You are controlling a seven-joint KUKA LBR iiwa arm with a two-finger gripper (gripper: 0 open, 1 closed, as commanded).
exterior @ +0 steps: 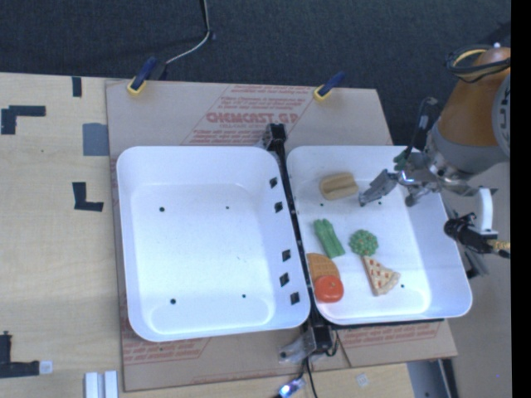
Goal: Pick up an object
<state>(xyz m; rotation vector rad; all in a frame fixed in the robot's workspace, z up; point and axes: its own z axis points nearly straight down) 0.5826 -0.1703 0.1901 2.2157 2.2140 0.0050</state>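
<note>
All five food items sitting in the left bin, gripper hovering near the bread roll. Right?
Not quite: the food is in the right bin, not the left bin. The camera view shows the bread roll, green stalk, broccoli, tomato and waffle wedge all lying there. The gripper is indeed beside the bread roll.

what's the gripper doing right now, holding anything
Gripper: over the right bin, just right of the bread roll, nothing visibly held; open or closed cannot be told.
</note>
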